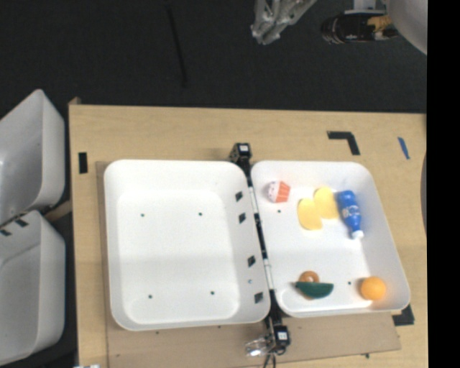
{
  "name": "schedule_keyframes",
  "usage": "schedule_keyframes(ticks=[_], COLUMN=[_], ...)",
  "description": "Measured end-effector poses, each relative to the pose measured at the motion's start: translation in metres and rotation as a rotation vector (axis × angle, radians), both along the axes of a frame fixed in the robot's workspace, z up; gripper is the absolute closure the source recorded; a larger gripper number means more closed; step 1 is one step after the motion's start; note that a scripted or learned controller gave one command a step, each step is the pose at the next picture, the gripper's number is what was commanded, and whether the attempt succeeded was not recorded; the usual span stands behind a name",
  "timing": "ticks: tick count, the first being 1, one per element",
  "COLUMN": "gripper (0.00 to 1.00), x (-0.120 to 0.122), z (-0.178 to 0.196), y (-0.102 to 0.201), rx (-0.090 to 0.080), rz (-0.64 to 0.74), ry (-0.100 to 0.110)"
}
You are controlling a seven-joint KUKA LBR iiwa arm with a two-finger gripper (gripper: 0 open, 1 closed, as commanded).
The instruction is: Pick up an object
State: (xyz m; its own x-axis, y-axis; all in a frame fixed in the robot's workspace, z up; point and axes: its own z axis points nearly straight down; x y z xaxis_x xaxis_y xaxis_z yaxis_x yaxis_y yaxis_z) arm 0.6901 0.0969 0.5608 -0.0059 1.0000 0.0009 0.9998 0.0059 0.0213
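While the claw [269, 30] hangs high at twelve o'clock, its state impossible to tell, the blue bottle [350, 213] lies at three o'clock in the right bin [381, 277], probably light, stiff and slippery, best pinched across its narrow body.

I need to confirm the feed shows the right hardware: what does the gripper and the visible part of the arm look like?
At the top edge, the gripper looks like a pale grey metallic assembly of thin struts that narrows toward its lower end, blurred against the black background. To its right sits a dark part with an orange band, and a light grey curved arm casing fills the upper right corner. No cables or markings are discernible.
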Motion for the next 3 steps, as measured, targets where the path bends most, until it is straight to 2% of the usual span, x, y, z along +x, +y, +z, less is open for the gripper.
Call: schedule_keyframes(ticks=[1,2,3], gripper=[1.0,1.0,1.0], x=[-0.002,-0.001,-0.001], z=[-0.149,-0.151,-0.226], y=[0.057,0.128,0.124], rx=[-0.004,-0.001,-0.006], rz=[0.0,0.002,-0.005], ry=[0.038,0.022,0.03])
